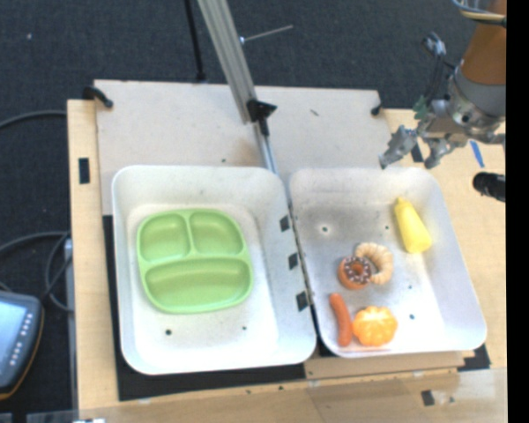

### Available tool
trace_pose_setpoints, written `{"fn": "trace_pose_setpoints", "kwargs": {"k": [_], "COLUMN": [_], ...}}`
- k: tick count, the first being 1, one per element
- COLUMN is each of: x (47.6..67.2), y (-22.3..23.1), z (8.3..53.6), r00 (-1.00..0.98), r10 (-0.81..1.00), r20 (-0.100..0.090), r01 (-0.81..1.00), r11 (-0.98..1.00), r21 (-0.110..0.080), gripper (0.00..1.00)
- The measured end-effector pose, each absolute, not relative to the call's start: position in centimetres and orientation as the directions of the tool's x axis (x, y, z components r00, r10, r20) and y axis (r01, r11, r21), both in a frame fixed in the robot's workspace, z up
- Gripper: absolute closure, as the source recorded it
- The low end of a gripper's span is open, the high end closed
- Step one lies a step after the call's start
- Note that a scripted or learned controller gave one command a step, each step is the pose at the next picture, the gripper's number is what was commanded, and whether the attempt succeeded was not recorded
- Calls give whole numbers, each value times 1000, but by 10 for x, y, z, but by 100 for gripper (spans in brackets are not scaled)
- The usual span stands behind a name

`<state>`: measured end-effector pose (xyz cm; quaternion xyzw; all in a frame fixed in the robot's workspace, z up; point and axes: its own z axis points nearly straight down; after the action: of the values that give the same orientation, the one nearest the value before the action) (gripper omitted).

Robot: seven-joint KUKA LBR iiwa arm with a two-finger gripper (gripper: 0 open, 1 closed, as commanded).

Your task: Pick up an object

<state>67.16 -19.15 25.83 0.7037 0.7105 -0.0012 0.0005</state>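
Dark carpet surrounds a pale wooden tabletop (88, 236) that carries two shallow white bins side by side. At the upper right the gripper (413, 151) hangs over the back rim of the right bin (458, 271), its two fingers spread apart with nothing between them. Above it rise the grey wrist and the orange band of the arm (480, 60).

Nearest the gripper, just inside the right bin toward its far right corner, lies a yellow object (411, 226), oblong and slightly tilted. Below it, near the middle of the bin, sits a ring-shaped doughnut-like toy (367, 266), tan on one side and reddish-brown on the other. Farther toward the front edge lie an orange carrot (340, 319), pointing roughly front to back, and a round orange fruit (374, 325) just beside it on the right, apparently touching it.

Across the shared middle edge, the left bin (132, 192) holds a green divided plate (194, 260) with two small compartments at the back and one long one at the front. A slanted metal rail (229, 47) runs from the top of the view down to the meeting point of the bins. At the far left edge a grey handheld screen (7, 340) rests on the floor, with black cables (18, 263) trailing near it.
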Motion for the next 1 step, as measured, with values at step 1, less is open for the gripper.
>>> {"fn": "trace_pose_setpoints", "kwargs": {"k": [1], "x": [631], "y": [-173], "z": [205], "r00": [1], "r10": [1000], "r20": [0], "r01": [1000], "r11": [-1], "r21": [-6], "gripper": [0]}}
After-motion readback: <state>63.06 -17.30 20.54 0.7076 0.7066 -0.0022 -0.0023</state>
